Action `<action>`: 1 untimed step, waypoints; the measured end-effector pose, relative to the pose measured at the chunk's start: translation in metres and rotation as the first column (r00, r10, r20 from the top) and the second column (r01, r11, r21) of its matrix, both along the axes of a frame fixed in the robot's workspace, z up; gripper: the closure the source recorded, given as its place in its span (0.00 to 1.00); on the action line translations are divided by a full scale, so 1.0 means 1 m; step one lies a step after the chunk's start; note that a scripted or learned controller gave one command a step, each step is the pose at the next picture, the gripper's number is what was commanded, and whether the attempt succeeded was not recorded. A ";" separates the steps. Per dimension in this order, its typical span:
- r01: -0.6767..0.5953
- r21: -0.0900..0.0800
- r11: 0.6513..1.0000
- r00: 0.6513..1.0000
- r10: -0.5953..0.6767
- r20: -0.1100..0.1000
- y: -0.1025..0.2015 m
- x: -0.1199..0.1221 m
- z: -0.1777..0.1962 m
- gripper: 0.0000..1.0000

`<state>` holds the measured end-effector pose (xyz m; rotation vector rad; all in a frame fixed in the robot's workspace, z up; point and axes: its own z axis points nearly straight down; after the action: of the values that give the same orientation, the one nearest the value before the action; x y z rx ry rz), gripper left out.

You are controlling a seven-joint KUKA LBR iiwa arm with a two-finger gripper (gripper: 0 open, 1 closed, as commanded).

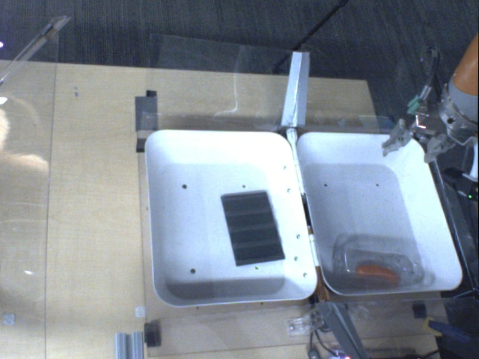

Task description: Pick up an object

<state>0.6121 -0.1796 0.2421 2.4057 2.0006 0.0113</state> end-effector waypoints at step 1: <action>-0.045 0.005 0.999 0.999 0.045 -0.012 0.028 -0.096 -0.142 0.00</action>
<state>0.5159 -0.1514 0.1003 2.3687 2.0617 0.0027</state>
